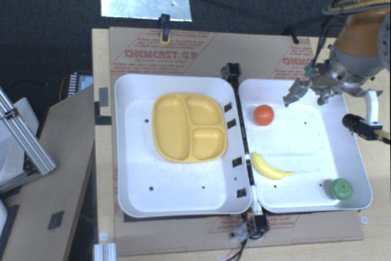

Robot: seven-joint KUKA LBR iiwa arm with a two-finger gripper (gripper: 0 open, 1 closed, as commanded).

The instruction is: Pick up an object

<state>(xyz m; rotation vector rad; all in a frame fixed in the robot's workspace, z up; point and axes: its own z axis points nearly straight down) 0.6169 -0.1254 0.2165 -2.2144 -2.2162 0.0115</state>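
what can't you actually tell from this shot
- Gripper: small and dark over the right bin in the camera view; finger spacing cannot be made out.
- Arm: cut off by the right and top edges.
- Green object in the right bin's near corner: too small to identify.
- Bench underside of the yellow divided plate, tomato and banana: hidden by the items themselves.
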